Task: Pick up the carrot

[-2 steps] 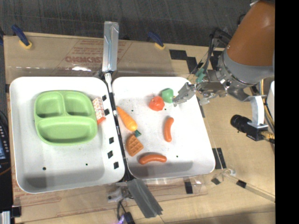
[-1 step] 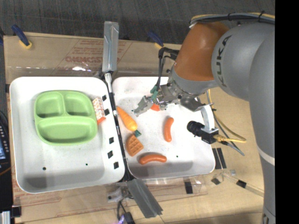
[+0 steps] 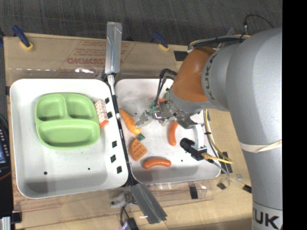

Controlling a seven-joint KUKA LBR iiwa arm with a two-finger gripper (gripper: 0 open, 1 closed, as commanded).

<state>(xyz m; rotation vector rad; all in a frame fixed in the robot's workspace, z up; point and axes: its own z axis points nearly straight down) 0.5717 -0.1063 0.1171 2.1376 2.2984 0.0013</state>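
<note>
The carrot [image 3: 128, 120], orange and tapered, lies slanted in the right bin [image 3: 196, 174] near its left wall, with a small green stub at its lower end. My gripper [image 3: 152, 112] hovers just to the right of the carrot, low over the bin floor, its tip close to the carrot's right side. The grey arm with its orange band covers the bin's right half. Nothing visibly hangs from the gripper.
In the right bin lie a waffle piece [image 3: 137, 150], a sausage [image 3: 156, 163] at the front and a smaller orange sausage [image 3: 172, 134]. The left bin [image 3: 57, 176] bears a green divided plate [image 3: 67, 119] and a small striped item [image 3: 100, 110] by the divider.
</note>
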